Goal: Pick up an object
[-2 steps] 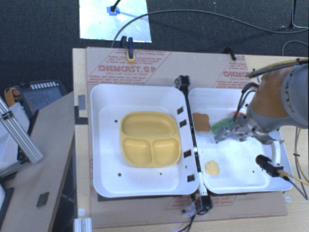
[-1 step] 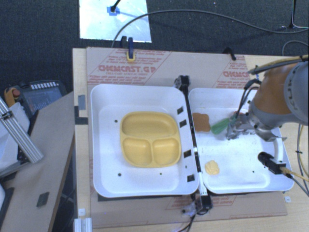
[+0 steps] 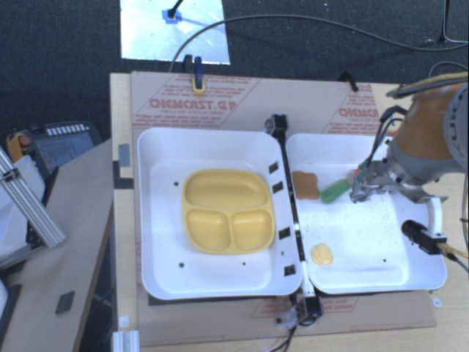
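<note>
Left bin [image 3: 157, 218] has the divided tray [image 3: 227, 211]; right bin [image 3: 381, 273] has toast [image 3: 305, 185] far-left, a small lump [image 3: 322, 254] nearer.

1. A single fixed camera hangs above the bench [image 3: 220, 94] and looks down at a slant, so the far edge sits toward the top of the view.
2. It stands far enough back to take in both white bins whole: the left bin [image 3: 157, 196] and the right bin [image 3: 366, 270] (side by side, meeting near the middle of the view).
3. Dark floor [image 3: 58, 35] shows beyond the bench at the top and left.
4. The arm [image 3: 432, 130] enters from the view's right edge, cut off by the frame.
</note>
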Available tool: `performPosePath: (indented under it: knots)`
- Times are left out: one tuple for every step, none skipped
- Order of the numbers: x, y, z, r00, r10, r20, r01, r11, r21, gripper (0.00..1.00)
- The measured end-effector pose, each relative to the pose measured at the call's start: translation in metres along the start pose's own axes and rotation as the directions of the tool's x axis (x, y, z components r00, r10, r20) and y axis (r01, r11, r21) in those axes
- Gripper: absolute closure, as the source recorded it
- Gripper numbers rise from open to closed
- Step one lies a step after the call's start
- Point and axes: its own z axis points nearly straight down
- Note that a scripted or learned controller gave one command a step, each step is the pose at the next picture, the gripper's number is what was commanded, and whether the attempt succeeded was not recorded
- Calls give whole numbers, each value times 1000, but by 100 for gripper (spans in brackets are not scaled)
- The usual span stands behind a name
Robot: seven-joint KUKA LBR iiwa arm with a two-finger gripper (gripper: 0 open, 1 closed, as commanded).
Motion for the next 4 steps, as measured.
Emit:
performPosePath:
  knots:
    - [-1, 7, -44, 1000, -1, 1, 1, 1000, -2, 100]
    - [-5, 13, -107, 1000, -1, 1, 1, 1000, -3, 100]
    - [53, 10, -98, 1000, -5, -2, 5, 1000, 3, 100]
    - [114, 22, -93, 1000, -7, -4, 7, 1000, 2, 100]
